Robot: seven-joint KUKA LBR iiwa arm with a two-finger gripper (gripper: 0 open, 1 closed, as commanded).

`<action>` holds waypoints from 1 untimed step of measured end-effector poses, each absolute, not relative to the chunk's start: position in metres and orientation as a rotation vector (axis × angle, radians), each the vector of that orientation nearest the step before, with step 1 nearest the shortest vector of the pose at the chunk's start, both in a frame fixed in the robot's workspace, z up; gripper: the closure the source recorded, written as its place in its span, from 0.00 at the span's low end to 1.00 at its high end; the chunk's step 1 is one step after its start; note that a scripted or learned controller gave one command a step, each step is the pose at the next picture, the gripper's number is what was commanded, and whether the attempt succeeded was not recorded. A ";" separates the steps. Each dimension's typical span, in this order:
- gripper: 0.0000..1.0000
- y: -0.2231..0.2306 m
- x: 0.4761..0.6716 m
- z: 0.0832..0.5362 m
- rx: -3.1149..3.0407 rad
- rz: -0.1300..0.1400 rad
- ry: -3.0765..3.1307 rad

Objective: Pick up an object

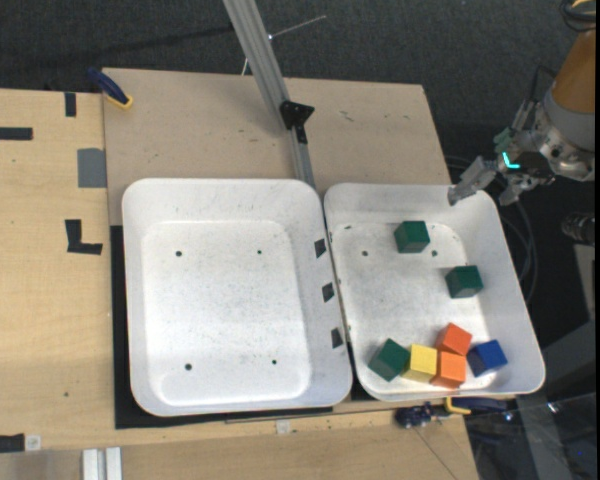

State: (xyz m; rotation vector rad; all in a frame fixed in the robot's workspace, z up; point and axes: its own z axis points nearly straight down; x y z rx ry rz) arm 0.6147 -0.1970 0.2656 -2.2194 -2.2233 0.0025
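Observation:
The right bin (365, 208) holds several cubes. One green cube (412, 236) lies near its far side and another green cube (464, 281) sits by the right wall. At the near corner a third green cube (389, 358), a yellow cube (422, 360), two orange cubes (455, 339) (450, 368) and a blue cube (487, 356) are clustered together. My gripper (487, 187) hangs above the bin's far right corner, open, with nothing between its fingers. It is up and to the right of the nearest green cube.
The left bin (220, 293) stands beside the right one. A slanted metal pole (260, 53) runs down to the gap between the bins at the back. A blue and yellow tool (110, 86) lies on the bench at far left.

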 end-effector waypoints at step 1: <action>0.00 -0.196 0.609 0.202 -2.216 0.008 -2.219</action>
